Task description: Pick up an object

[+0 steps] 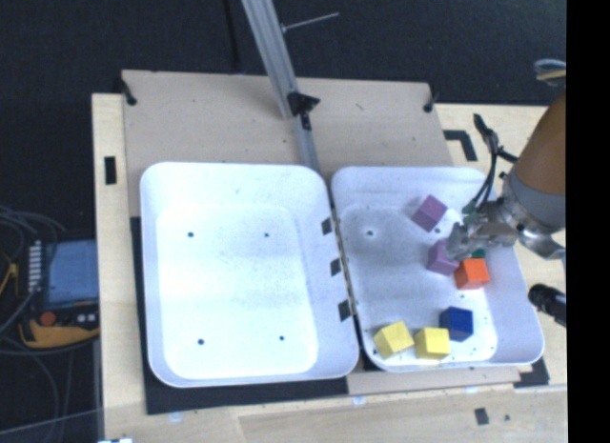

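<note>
The right bin (pixel 381 241) holds several small blocks. A purple block (pixel 430 211) lies near its back, and a second purple block (pixel 441 260) sits just right of the middle. An orange block (pixel 472 273) touches that second purple one on its right. A blue block (pixel 457 322) and two yellow blocks (pixel 393 339) (pixel 433 342) lie along the front edge. My gripper (pixel 463 244) comes in from the right and hangs low over the second purple block and the orange block, with its tips right at them. No block is visibly lifted.
The left bin (pixel 233 270) stands beside the right one, with a row of dark clips (pixel 335 265) on the seam between them. A slanted metal rod (pixel 272 46) rises from behind the bins. Cables and a small box (pixel 67 284) lie off the bench at the left.
</note>
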